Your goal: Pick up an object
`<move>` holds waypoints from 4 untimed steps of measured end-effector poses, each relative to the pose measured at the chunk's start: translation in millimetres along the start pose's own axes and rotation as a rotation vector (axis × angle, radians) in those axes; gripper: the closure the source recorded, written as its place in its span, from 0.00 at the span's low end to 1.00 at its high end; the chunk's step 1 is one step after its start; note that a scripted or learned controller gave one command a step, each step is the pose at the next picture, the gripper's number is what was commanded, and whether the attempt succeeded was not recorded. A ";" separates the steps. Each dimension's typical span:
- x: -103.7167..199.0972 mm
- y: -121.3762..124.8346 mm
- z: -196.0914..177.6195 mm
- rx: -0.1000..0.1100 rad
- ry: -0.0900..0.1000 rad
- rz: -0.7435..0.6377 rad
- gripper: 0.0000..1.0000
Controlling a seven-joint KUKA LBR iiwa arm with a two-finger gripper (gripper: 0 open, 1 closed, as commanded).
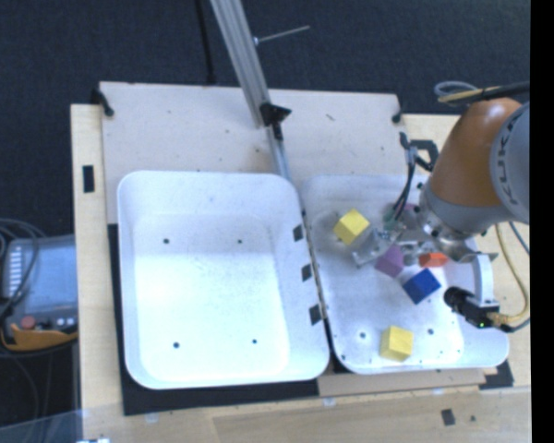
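A: In the right bin, where does the tool sit?

B: Low beside the purple block; its opening I cannot tell.

A: The risk?

B: The blue block touches the purple one, so closing may nudge both away.

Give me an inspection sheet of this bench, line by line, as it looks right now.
Surface: wooden bench bearing left bin and right bin.
Job's things: in right bin, yellow cube, second yellow cube, blue cube, purple block.
Clutter: nothing seen.
Grippers: tool low in right bin, beside purple block; grip cannot be judged.
Cables: cables left of bench.
Surroundings: metal rail, dark floor.
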State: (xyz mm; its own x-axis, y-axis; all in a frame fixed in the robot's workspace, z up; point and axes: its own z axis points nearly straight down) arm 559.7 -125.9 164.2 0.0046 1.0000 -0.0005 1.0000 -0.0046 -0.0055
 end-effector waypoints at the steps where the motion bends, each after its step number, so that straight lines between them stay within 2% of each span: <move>1: -3.6 7.9 36.6 -0.026 -0.007 -0.001 0.00; 2: -4.1 9.7 38.3 -0.030 -0.007 0.003 0.00; 3: -6.4 10.6 28.7 -0.036 -0.010 0.011 1.00; 4: -2.8 18.2 -32.3 -0.013 -0.001 -0.008 1.00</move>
State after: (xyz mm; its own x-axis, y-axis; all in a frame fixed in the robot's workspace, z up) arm 578.1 -128.7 196.4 -0.0037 1.0000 -0.0015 1.0000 0.0037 0.0073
